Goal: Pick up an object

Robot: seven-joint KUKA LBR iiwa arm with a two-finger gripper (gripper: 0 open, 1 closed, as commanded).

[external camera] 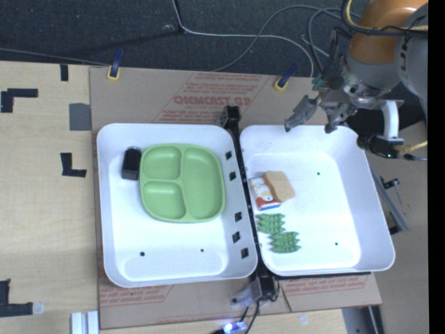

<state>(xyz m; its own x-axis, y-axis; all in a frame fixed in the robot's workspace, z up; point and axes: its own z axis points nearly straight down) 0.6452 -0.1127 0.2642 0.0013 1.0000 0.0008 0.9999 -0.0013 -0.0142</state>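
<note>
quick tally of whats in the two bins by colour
green: 3, the divided plate in the left bin and two pea pods in the right bin
black: 1, a small block beside the plate
tan: 1, a slice of bread
red and white: 1, a small packet
total: 6

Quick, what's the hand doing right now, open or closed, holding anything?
Hand: open, fingers spread, nothing between them, above the far rim of the right bin.
</note>
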